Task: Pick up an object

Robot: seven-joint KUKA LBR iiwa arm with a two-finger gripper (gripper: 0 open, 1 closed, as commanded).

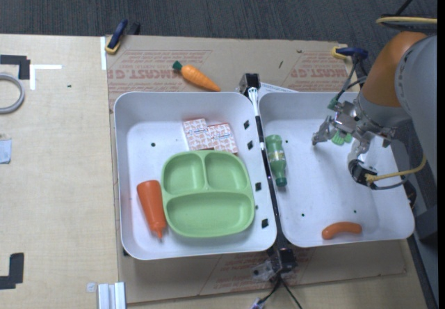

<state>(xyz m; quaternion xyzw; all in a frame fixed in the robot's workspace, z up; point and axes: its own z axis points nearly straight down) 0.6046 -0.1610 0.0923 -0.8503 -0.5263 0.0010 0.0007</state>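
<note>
Robot lab (clamped cardboard bench)

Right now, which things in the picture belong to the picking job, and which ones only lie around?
Candidates for picking, in the bins:
- green bottle
- sausage
- orange bottle
- green divided plate
- patterned packet
- gripper, over the right bin

Lying about, outside the bins:
- toy carrot
- blue clamp
- tape roll

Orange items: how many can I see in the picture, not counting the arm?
3. A carrot lies on the cardboard behind the left bin. A bottle lies in that bin, left of the plate. A sausage lies near the right bin's front edge.
</note>
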